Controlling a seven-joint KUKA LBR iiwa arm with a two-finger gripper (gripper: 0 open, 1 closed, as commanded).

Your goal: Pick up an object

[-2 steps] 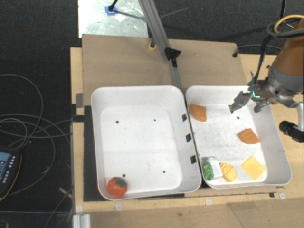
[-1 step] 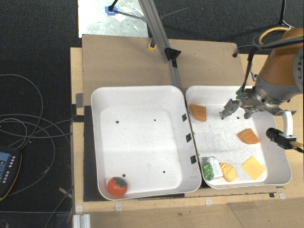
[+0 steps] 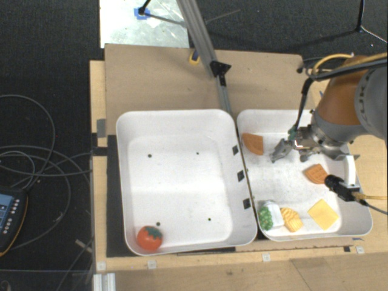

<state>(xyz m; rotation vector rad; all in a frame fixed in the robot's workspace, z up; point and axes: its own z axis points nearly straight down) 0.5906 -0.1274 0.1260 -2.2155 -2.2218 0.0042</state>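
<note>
1. The nearest pickable item, an orange wedge [image 3: 253,143], lies at the upper left of the right bin [image 3: 364,223], close to the divider and just left of the gripper [image 3: 290,148].
2. More candidates share that bin: a waffle-like piece [image 3: 315,173] below the wrist, a yellow block [image 3: 322,214], a corn cob [image 3: 291,219] and a green-and-white item [image 3: 268,214] along the near edge.
3. A tomato [image 3: 149,237] sits alone in the near-left corner of the left bin [image 3: 176,120], well apart from the arm.
4. Risk, as judged: the wedge is flat and near the bin wall, so a descent slightly off-line could pin it against the floor or nudge it to the rim and close on nothing.
5. The gripper hangs low over bare bin floor between wedge and waffle; nothing is seen in it, and how far it is spread cannot be told from here
</note>
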